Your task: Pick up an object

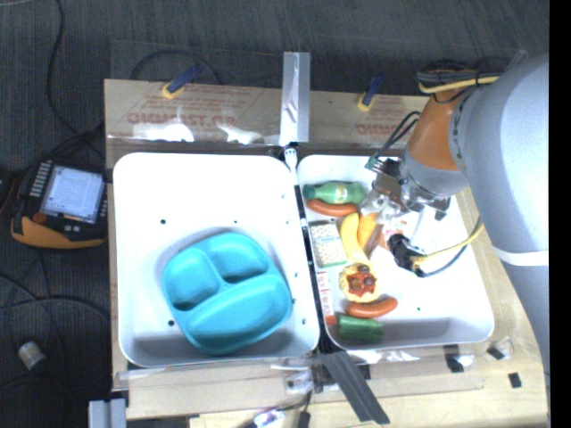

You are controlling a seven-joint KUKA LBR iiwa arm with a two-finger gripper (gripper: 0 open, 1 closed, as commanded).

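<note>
yellow banana [350,232] stands up and down in the right bin [446,315], just left of the jaws [385,212]. i cannot tell how wide they are.

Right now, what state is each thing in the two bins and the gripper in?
Blue divided plate: flat in the left bin, right side up.
Green bottle: lying on its side, right bin.
Banana: lying beside the gripper.
Hot dog: lying flat near the bin's front.
Gripper: low over the right bin, by the banana.
</note>
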